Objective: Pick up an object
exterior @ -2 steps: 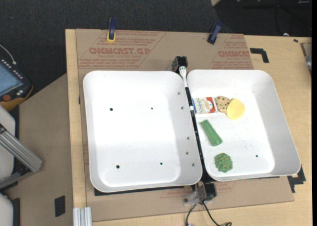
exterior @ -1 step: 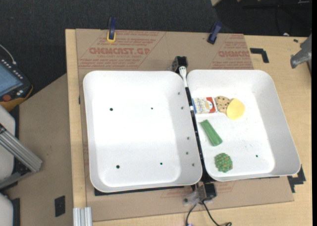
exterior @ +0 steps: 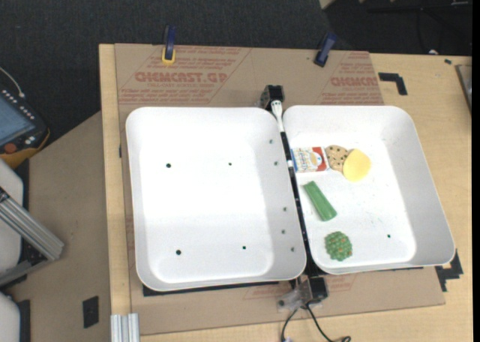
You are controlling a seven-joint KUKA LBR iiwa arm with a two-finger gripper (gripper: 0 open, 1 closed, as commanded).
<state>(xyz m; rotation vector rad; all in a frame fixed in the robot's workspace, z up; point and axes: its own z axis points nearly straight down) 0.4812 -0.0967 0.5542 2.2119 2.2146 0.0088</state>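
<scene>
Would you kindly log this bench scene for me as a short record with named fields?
left bin: white, bare floor with small dark dots
right bin: white, bears four small items near its left side
carton: white with red and blue print, lying flat
yellow item: rounded, beside a tan spotted piece
green stick: lying at a slant
green ball: bumpy, near the front edge
</scene>
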